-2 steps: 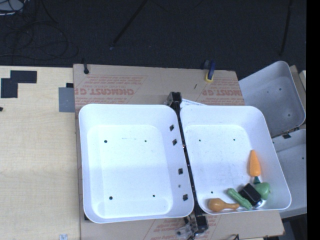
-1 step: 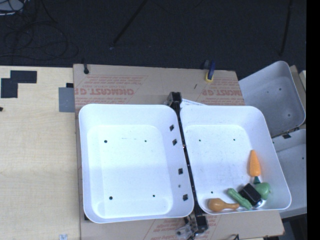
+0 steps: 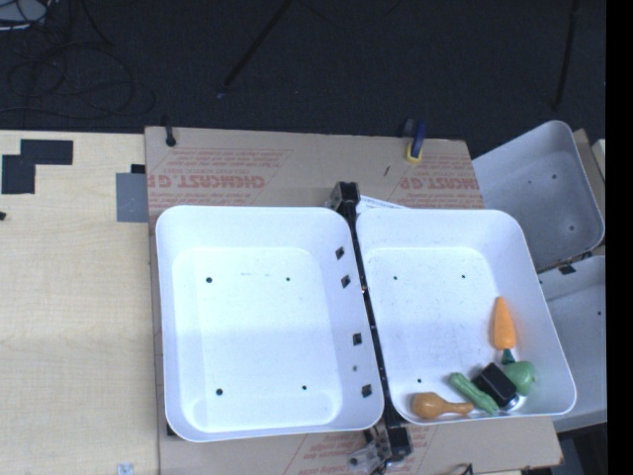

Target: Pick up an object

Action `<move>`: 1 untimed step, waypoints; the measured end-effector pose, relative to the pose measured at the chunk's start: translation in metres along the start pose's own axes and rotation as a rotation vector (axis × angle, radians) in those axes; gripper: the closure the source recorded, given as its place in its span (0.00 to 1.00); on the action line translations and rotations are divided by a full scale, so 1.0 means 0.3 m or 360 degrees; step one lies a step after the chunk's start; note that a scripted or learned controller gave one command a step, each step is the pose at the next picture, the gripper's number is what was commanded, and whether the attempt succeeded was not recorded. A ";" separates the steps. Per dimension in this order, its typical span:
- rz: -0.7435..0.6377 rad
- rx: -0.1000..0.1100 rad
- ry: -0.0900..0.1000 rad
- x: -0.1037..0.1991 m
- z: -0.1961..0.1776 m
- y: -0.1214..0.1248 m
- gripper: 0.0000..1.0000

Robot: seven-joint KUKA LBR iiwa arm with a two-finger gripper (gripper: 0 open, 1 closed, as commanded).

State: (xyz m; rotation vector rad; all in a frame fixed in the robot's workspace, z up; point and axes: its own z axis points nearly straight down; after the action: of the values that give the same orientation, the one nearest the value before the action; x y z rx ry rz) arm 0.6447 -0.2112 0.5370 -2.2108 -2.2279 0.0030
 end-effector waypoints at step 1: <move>-0.0001 0.0000 0.0000 0.000 0.000 0.000 1.00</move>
State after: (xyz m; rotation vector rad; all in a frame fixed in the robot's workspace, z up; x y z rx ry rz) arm 0.6447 -0.2112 0.5370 -2.2103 -2.2284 0.0032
